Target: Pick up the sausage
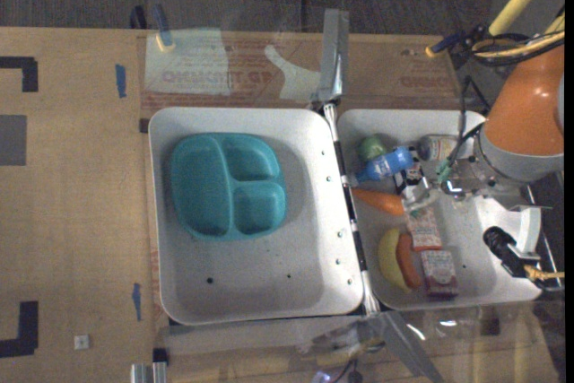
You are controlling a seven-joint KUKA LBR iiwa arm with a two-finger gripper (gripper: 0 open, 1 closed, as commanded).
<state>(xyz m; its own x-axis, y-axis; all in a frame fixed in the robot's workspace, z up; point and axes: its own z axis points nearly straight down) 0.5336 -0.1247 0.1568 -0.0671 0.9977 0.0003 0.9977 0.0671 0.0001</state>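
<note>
Looked down on a wooden bench (72, 193) bearing two shallow white bins side by side. Found in the left bin (179, 282) a teal divided plate (229, 186), lying flat toward the rear left part. Found the right bin (489, 224) crowded along its left half. Noted the sausage (408, 263), reddish-orange, lying toward the front of that bin, pressed against the right side of a yellow banana (388, 257) and touching a dark red carton (439, 274) on its other side. Saw a second carton (426, 233) of the same kind just behind the first, close to the sausage's far end. Saw an orange carrot (381, 203) lying crosswise behind the banana. Further back, spotted a blue bottle (390, 164), a green round fruit (372, 146) just beside it, and a silvery can (435, 144) to their right. Saw the grey arm (529, 112) with its orange band reaching in from the right, the gripper (421, 195) hanging over the spot between the carrot's right end and the second carton, behind the sausage and not on it. Could not tell from this slant whether the gripper stood apart or together.
</note>
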